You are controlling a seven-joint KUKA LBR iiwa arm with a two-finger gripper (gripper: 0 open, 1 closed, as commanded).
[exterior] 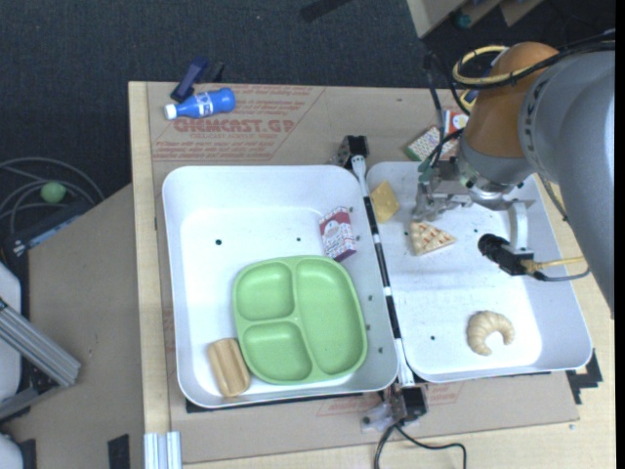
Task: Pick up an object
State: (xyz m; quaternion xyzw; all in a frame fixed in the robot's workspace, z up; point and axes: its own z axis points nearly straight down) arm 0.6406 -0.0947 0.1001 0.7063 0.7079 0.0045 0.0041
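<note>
The right bin [547,350] holds a tan waffle-like wedge [431,237], a yellow cheese-like piece [385,201] in its far left corner and a croissant [489,329] near its front. My gripper [428,206] hangs at the back of this bin, just above the far edge of the wedge and to the right of the yellow piece. Nothing shows as lifted off the bin floor. In the left bin [195,213] lie a green divided plate [295,318], a tan bread stick [228,366] and a red-and-white packet [337,234].
A blue-and-white tube [200,103] lies on the cardboard behind the left bin. A small patterned packet [426,143] sits behind the right bin, close to the wrist. The divider between the bins [381,262] runs just left of the gripper.
</note>
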